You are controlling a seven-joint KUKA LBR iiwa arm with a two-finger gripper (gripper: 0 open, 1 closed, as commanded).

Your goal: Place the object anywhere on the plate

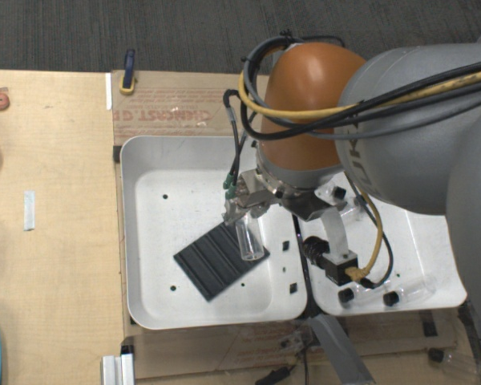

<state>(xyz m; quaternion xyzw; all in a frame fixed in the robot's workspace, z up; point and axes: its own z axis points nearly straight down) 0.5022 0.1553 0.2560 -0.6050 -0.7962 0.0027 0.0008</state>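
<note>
R bin (417,295) mostly hidden by arm (401,119), hand (247,229) fingers unclear

The grey arm (417,127) reaches in from the right, its orange band (309,111) above the left white bin (144,215). The gripper (247,229) hangs over a dark ribbed plate (212,261) lying flat in that bin — a clear, glassy piece (251,245) sits at its tip, over the plate's upper corner.

Grey arm (417,127) reaching from right, hand (247,229) pointing down.
</note>
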